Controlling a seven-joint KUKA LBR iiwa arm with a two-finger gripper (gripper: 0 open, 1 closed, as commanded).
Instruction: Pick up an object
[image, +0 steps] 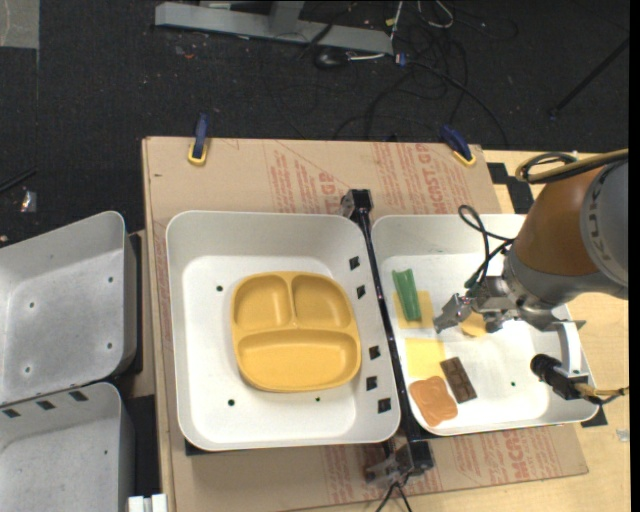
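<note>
The gripper hangs low in the right bin, and whether it is apart or together I cannot tell. Near it lie a green block on a yellow sponge, a yellow card, a brown bar and an orange piece. The left bin holds a yellow divided plate.

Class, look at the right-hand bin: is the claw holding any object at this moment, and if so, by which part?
It cannot be told. The claw sits low over a small yellow piece in the right white bin, but the view does not show anything gripped.
</note>
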